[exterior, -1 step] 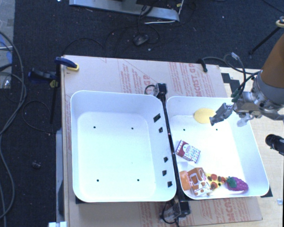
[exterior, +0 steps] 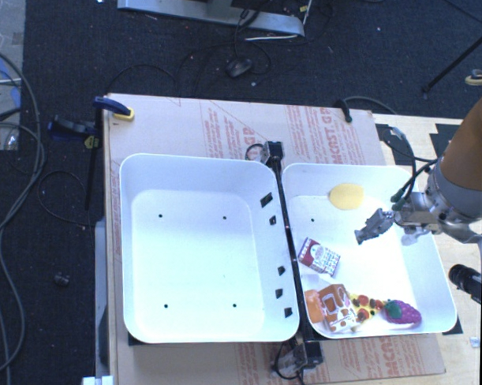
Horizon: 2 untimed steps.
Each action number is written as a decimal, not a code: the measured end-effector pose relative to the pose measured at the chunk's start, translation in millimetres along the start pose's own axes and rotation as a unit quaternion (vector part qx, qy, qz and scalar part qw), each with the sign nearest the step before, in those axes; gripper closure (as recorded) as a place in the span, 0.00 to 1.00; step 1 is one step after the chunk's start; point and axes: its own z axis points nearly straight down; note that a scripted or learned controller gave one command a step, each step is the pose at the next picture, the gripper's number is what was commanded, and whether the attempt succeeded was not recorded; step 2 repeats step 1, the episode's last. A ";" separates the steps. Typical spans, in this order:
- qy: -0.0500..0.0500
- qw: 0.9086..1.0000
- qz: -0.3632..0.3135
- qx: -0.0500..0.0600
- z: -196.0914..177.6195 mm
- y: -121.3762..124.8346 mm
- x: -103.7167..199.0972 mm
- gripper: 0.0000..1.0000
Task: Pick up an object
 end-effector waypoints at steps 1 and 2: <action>0.000 1.000 0.001 0.003 93.0 12.9 -51.3 0.00; 0.000 1.000 0.001 0.003 93.0 12.9 -51.3 0.00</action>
